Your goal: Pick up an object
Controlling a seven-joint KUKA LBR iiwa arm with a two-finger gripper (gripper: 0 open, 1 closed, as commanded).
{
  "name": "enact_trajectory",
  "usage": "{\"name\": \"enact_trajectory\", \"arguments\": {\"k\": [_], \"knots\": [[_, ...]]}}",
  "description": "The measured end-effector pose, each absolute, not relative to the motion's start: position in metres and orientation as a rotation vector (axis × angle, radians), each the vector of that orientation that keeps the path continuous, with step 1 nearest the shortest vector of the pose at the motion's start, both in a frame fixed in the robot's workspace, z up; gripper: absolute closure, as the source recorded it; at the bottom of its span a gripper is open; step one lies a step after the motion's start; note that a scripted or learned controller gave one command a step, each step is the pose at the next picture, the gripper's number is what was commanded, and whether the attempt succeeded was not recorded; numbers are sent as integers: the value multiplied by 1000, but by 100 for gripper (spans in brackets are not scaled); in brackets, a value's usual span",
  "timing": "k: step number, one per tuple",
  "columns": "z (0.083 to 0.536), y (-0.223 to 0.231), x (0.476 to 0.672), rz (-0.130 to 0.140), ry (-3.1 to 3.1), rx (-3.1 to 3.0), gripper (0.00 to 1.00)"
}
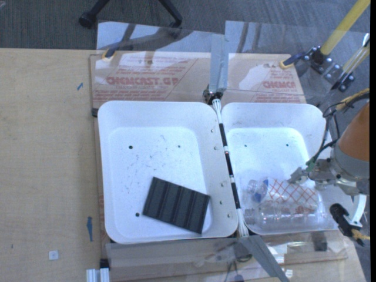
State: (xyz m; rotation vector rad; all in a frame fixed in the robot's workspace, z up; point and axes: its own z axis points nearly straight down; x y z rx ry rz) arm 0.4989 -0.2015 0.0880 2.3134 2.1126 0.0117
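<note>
A clear plastic bottle (282, 207) with a red-and-white label lies on its side along the near wall of the right bin (264, 119). A dark grey ribbed rectangular block (176, 204) rests flat at the front of the left bin (117, 122). My gripper (314, 175) reaches in from the right edge under the arm's orange band (359, 140). It hovers at the right side of the right bin, just above and beside the bottle's right end. I see nothing held in it.
A central divider with a black hinge strip (226, 157) separates the two bins. Cardboard sheets (153, 81) lie behind the bins. Cables and a yellow pole (346, 22) stand at the back right. Wooden bench surface (41, 157) spreads to the left.
</note>
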Motion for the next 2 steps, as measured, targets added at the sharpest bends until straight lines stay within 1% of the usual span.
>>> {"name": "enact_trajectory", "arguments": {"k": [1, 2], "knots": [[89, -182, 484, 9, 2273, 2148, 0], [97, -182, 485, 10, 2271, 2149, 100]]}}
